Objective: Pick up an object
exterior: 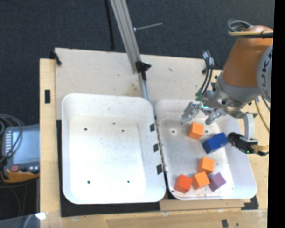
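Pale wood, scuffed and speckled, makes up the worktop [97, 72], which sits on a dark carpeted floor [43, 19]; two shallow white bins lie side by side on it, touching along their inner edges, with small black clips along that seam; the left bin [110, 103] shows a white floor marked with a few dark dots, while the right bin [245, 182] carries all the blocks. A slanted aluminium rail [126, 31] rises from the back of the worktop near the join of the bins and runs up toward the top edge; at the far left, off the worktop, a small grey screen unit [21, 146] sits among black cables.

The grey arm [245, 58] with its orange band reaches in from the right, and the hand [199, 117] hangs over the back part of the right bin; its two fingers stand apart, with nothing between them. Just below the fingertips lies an orange cube [196, 131]; a blue block [214, 142] lies just beside it, to the right and nearer the front; toward the front of the bin sit three more orange cubes [206, 164], [201, 179], [183, 183] close together, with a purple cube [217, 181] touching the group on its right.
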